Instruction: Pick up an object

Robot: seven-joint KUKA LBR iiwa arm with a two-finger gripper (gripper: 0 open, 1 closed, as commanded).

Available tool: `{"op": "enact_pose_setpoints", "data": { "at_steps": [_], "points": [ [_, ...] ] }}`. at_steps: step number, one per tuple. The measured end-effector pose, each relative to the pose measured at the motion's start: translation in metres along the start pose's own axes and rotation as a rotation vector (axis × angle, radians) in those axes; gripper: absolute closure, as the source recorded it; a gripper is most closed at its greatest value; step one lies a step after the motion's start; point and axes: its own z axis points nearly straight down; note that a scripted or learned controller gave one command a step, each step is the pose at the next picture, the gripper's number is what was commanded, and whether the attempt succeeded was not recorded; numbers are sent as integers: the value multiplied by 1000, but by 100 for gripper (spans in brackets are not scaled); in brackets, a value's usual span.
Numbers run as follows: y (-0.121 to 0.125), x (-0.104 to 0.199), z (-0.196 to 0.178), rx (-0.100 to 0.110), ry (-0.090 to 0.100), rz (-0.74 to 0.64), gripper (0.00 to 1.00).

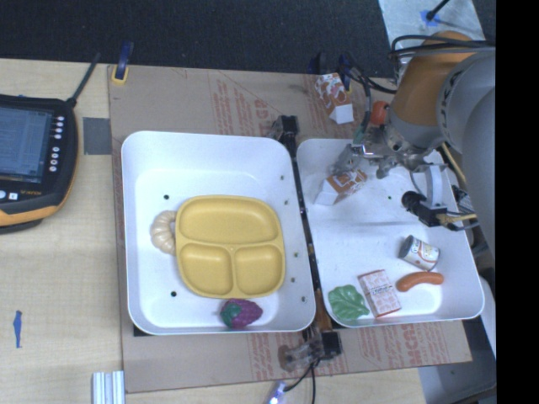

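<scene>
My gripper hangs over the far left corner of the right bin, directly above a small brown and white packet that lies tilted there. Whether it touches the packet is unclear. Along the right bin's near side lie a green leaf-shaped toy, a red and white carton, an orange sausage and a small can. The left bin holds a yellow divided plate, a beige bun-like toy at its left and a purple-red berry by the near wall.
A teach pendant lies on the bench at far left. A small patterned box and cables sit behind the right bin. The grey arm with its orange band fills the upper right.
</scene>
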Motion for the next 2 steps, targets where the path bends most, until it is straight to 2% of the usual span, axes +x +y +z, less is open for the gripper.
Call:
{"op": "enact_pose_setpoints", "data": {
  "at_steps": [2],
  "points": [
    [0, 0, 0, 0, 1, 0, 0]
  ]
}}
